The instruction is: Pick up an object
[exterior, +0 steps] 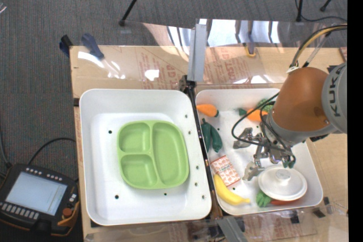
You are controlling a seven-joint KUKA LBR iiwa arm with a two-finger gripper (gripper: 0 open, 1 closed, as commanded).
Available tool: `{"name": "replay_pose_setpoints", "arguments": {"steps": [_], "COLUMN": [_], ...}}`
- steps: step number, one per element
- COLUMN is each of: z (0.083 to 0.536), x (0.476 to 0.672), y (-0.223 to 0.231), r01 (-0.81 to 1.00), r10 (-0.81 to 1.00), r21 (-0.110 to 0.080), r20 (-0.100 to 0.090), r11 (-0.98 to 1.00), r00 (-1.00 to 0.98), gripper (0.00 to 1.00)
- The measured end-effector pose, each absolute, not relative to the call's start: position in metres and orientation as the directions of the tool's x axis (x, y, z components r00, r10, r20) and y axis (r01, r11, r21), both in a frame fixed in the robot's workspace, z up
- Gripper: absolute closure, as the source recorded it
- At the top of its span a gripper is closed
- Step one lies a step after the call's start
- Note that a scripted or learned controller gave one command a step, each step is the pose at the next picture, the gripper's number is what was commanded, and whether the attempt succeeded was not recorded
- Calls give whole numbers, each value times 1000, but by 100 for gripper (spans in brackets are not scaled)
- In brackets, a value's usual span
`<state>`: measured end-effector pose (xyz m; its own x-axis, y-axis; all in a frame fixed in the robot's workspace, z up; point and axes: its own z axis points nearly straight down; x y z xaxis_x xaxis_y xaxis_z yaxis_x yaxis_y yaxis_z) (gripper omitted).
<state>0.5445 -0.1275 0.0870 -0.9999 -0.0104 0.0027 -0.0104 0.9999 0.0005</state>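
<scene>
Metal fingers of my gripper (pixel 253 157) hang over the middle of the right bin (pixel 315 178); whether they are parted or closed I cannot tell from this slant, and nothing shows between them. My wrist comes in from the right, its orange band (pixel 300 100) bulking above the bin's upper right part, grey link behind it at the edge. Just below and right of my fingertips sits one white lidded dish (pixel 282 183), close beside them; contact cannot be judged. Under the dish's lower edge, a bit of green (pixel 263 199) and a sliver of red-orange (pixel 281 202) peek out, too hidden to name. Left of me lie one red-and-white patterned packet (pixel 226 170), one yellow banana (pixel 229 192) by the bin's lower left rim, and one dark green vegetable (pixel 213 136) near the divider. Further up, one orange carrot (pixel 207 110) rests at the upper left corner; another orange piece with green (pixel 256 113) sits partly behind my wrist. Left bin (pixel 96 122): one light green tray (pixel 153 154) with three compartments, centred. Off the bench, lower left, one control pendant (pixel 36 196) rests on the floor.
</scene>
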Motion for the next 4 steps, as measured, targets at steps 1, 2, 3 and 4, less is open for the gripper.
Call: {"name": "replay_pose_setpoints", "arguments": {"steps": [1, 2, 3, 4], "z": [88, 302, 184, 84], "x": [600, 590, 627, 634], "y": [-122, -173, -189, -197], "r01": [53, 310, 417, 451], "r10": [53, 310, 417, 451], "r21": [2, 1, -1, 0], "r20": [-2, -17, 14, 5], "r11": [999, 951, 909, 893], "r00": [-999, -951, -909, -893], "gripper": [0, 0, 0, 0]}}
